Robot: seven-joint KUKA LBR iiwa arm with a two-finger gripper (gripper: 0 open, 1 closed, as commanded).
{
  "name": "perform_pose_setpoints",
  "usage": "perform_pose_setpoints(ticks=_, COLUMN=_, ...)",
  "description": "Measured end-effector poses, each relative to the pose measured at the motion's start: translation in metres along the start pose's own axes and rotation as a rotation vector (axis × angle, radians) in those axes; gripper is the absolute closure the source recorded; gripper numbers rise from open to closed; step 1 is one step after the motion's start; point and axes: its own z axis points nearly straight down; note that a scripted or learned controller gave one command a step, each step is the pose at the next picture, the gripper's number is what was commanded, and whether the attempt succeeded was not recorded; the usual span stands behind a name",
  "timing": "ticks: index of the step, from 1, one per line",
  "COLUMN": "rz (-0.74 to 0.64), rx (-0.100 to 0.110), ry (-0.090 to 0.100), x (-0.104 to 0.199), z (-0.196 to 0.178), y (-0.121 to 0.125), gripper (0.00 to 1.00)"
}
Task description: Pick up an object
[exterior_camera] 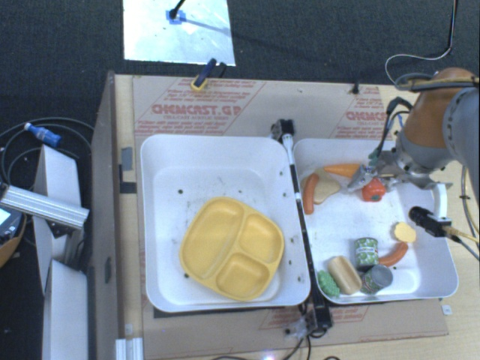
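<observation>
Your arm (439,122) enters from the right and bends down over the right bin (442,272), with the gripper (365,178) low in that bin's upper part. Its metal tips sit just left of a red tomato-like piece (374,191) and appear to touch it, but you cannot tell from this angle whether they are apart or together, and nothing is seen held between them. An orange carrot (342,169) lies just above and left of the tips; further left, a red-orange sausage shape (308,193) rests against a tan bread-like slice (325,190) near the bin's left wall. In the lower half you have a green can (365,251), a grey can (377,279), a hot dog bun (344,274), a green item (327,283) at the edge, a sausage (393,254) and a yellow disc (405,233), all well apart from the gripper. The left bin (176,167) holds a yellow divided tray (232,247), lying flat and turned at an angle.
</observation>
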Motion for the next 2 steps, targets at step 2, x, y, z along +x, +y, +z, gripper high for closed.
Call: perform_pose_setpoints(ticks=2, rz=-0.003, rx=0.008, ry=0.001, x=0.039, z=-0.001, y=0.031, gripper=1.0)
